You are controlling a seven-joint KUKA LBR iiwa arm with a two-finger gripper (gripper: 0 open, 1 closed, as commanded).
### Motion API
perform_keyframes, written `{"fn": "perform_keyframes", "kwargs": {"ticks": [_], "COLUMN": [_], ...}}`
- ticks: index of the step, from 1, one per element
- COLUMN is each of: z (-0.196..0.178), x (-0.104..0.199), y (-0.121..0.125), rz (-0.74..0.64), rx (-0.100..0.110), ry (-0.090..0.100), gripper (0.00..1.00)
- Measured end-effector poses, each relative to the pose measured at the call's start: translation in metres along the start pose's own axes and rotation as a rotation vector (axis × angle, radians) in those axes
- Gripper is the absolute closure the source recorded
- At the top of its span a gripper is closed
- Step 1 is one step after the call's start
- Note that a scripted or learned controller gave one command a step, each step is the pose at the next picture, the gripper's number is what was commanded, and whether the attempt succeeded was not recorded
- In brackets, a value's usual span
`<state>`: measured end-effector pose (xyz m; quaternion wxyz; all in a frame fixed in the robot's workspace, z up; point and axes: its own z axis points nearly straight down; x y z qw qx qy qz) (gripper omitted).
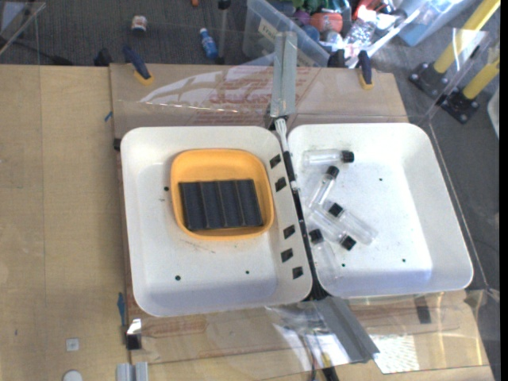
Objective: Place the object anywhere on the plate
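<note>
In the left bin (151, 268) sits an orange plate (221, 165) with a dark ribbed slab (221, 205) lying on it. In the right bin (413, 213), near its left wall, lie several clear tubes (333, 201) with black caps, loosely heaped and touching one another, well apart from the plate.

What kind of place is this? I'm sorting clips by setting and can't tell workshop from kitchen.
Most likely a robotics lab or test bench, not a kitchen: two white bins sit on a wooden bench with clamps, clear vials lie in one bin, and a tub of mixed toys stands on the carpet.
</note>
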<state>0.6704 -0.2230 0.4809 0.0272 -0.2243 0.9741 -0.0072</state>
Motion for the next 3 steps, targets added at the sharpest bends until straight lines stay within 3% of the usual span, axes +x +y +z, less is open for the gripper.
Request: {"fn": "perform_keyframes", "kwargs": {"ticks": [3], "z": [-0.042], "x": [-0.003], "y": [-0.002], "rz": [0.008], "rx": [0.019], "ry": [-0.039], "gripper": [1.00]}}
